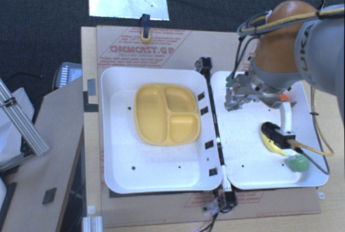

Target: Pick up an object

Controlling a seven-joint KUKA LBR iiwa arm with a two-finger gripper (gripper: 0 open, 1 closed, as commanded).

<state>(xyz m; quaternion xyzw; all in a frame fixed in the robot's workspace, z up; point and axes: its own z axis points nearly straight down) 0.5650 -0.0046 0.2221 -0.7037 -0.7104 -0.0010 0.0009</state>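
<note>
Gripper [233, 103] over right bin [242, 169], banana [272, 141] nearby, apart

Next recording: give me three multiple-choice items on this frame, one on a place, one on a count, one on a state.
1. Where does the yellow tray lie?
A. left bin
B. right bin
C. on the cardboard outside the bins

2. How many compartments has the tray?
A. one
B. three
C. five

3. How does the pincer stand to the banana?
A. clamped on it
B. lifting it
C. apart from it

Key: 1 A, the tray sits in the left bin. 2 B, ridges split it into one large and two smaller wells. 3 C, the pincer hangs over the right bin near its upper left, while the banana lies lower right beside a green ball.
</note>
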